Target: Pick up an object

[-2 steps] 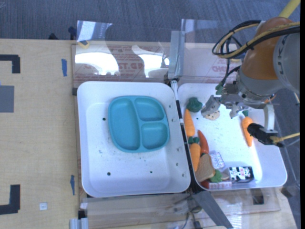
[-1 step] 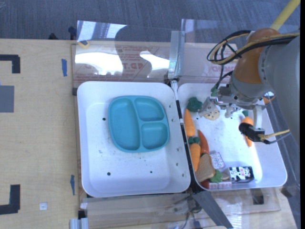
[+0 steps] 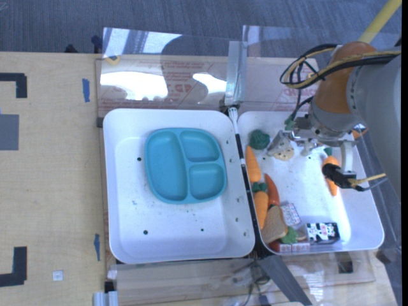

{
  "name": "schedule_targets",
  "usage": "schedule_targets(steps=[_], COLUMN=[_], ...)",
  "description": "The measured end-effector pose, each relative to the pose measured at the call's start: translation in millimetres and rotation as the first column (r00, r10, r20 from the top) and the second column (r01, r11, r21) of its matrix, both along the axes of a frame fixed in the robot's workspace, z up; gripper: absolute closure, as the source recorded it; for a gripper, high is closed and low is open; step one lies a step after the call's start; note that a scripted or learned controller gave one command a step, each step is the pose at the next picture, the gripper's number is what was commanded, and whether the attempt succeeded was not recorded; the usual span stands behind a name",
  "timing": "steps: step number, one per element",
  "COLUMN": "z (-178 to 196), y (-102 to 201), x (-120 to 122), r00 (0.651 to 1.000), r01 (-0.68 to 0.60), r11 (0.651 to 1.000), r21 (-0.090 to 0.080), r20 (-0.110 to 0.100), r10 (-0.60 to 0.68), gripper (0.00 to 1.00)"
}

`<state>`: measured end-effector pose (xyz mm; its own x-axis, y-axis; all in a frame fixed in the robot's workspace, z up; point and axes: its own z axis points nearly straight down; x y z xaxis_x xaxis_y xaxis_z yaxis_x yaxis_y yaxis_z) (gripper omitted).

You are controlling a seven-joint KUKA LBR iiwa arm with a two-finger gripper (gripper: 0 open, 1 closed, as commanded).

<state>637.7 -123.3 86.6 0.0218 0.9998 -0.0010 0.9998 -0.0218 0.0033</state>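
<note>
Bins, two, shallow white plastic with rounded corners, side by side on a pale wooden bench (image 3: 44,190). Left bin (image 3: 127,228): holds one teal plate (image 3: 185,164), smooth moulded plastic, rounded-rectangular, divided into three compartments, one long section on its left and two smaller on its right; dark specks scattered over the bin floor around it. Right bin (image 3: 363,225): holds assorted toy food. Along its left wall, a row of orange carrot-shaped pieces (image 3: 253,164), smooth and tapered, long axes running roughly front to back, parallel to the divider between the bins. Dark green lumpy piece (image 3: 259,138) at the far end of that row. Tan bread-slice shape (image 3: 275,222), matt, near the front left corner, with a clear-wrapped item (image 3: 291,213) just beside it and a black-and-white printed carton (image 3: 322,232) lying flat further right, its long axis running left to right. Orange carrot with a dark end (image 3: 331,175) near the right wall, long axis front to back, slightly tilted. Pale speckled wedge (image 3: 283,149), cheese-like, beneath the gripper (image 3: 299,139) at the bin's far side. Arm, grey metal with an orange band, cables looped above the wrist, enters from the right and hangs over the far part of the right bin. Finger opening: cannot tell from this angle; nothing seen clearly held between them.
</note>
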Motion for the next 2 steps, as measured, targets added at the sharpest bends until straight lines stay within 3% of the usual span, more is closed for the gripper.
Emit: schedule_targets(steps=[1,2], z=[12.1,103.8], y=[1.6,78.9], x=[1.8,30.6], r00=[1.000,0.999], r01=[-0.004,-0.040], r11=[1.000,0.999], r21=[-0.002,0.002], r20=[0.005,0.008], r10=[0.004,0.040], gripper=[1.00,1.00])
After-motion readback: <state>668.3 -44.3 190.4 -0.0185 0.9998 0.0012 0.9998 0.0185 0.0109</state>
